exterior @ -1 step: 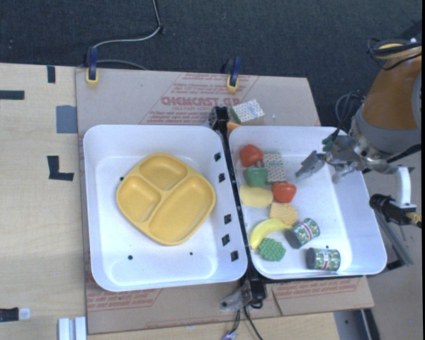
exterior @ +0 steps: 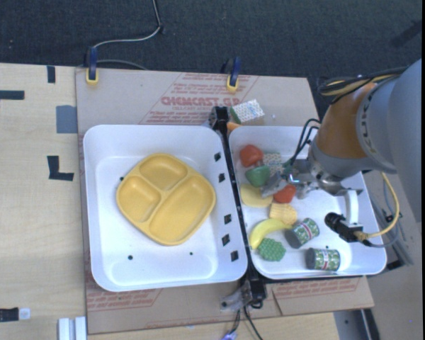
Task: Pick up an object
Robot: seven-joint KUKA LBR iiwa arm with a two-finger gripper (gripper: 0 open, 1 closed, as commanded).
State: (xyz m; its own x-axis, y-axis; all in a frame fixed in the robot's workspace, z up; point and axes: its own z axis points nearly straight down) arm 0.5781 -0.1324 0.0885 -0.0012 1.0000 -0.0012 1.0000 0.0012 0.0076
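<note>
Gripper: the dark two-finger gripper (exterior: 282, 185) on the grey arm with the orange band (exterior: 343, 129) is low in the right-hand shallow white bin (exterior: 374, 261), among the toy food. Whether it is spread or closed cannot be told; the tip is lost in clutter.

Landmark: the small orange-red toy piece (exterior: 285, 194), lying just at the gripper tip.

Candidate objects: a red round toy (exterior: 251, 154) lies up and to the left of the landmark; a green rounded piece (exterior: 257, 176) just left of it; a pale yellow piece (exterior: 253, 195) further left, by the divider; a yellow block (exterior: 282, 212) just below; a yellow toy banana (exterior: 265, 229) and a green dimpled piece (exterior: 271, 249) below and left; two small green-labelled cans (exterior: 304, 231) (exterior: 323, 259) below and right.

Other bin: a yellow three-compartment plastic plate (exterior: 166, 197) lies well to the left of the landmark, beyond the divider.

Step in hand: judged to be the descent or close onto an item near the landmark. No object is seen secured.

Next move calls for: a firm close on a single piece, then a straight lift clear of its neighbours; crowding makes a slip or double catch likely.
</note>
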